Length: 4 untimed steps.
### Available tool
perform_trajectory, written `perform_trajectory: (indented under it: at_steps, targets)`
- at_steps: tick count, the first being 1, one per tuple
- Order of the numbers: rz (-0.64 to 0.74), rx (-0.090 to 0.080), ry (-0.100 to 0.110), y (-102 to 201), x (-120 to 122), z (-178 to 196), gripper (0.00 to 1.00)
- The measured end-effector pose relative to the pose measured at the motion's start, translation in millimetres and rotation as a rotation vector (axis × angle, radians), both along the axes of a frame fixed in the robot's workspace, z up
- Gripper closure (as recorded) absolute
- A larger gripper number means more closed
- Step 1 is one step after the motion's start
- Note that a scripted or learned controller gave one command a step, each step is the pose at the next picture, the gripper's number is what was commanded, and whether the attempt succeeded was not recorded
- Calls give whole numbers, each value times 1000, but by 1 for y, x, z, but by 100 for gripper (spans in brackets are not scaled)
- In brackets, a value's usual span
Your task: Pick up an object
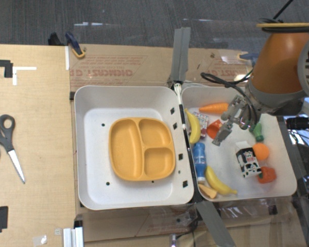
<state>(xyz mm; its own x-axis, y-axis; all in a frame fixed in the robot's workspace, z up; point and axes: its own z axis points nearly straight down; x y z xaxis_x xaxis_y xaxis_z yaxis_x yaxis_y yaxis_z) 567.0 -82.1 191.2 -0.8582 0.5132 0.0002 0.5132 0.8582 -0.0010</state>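
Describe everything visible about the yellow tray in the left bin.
The tray is a yellow-orange plate with rounded corners, plastic by its look, split into three compartments: one long section on its left and two smaller ones on its right. It lies flat and upright on the floor of the left bin, roughly centred and turned slightly askew. Nothing sits in it or touches it apart from the bin floor.

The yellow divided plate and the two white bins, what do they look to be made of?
The yellow divided plate looks like moulded plastic with a matte finish: one even colour, soft rounded ridges between its three compartments. The left bin and right bin look like thin formed plastic too, smooth and slightly glossy, with rounded corners and rolled rims. Melamine or similar cannot be ruled out.
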Motion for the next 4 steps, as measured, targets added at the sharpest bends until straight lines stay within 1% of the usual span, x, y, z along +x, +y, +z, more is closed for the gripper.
perform_trajectory:
  at_steps: [1,2,3,4]
  targets:
    - [-175,0,-13,-15,69,-93,0]
    - [-171,0,-15,-14,70,-82,100]
    - [-318,-1,-4,37,61,55,100]
    - [-270,-1,-3,-27,25,144,100]
